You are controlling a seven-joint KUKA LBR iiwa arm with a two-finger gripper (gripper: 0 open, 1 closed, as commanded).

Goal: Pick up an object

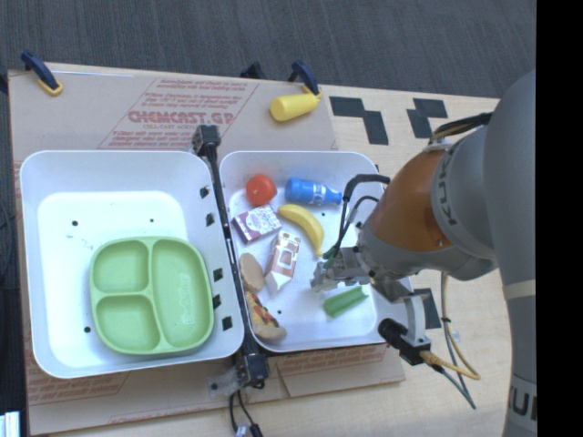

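Green block (345, 300), lying flat near the front right corner of the right bin (364, 164), is judged the likely target since the claw (330, 275) is lowered just above its left end, though the claw's opening cannot be told here.

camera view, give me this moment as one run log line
phase: reaching | gripper: low in right bin, beside green block and banana | held: nothing seen | left bin: green divided plate
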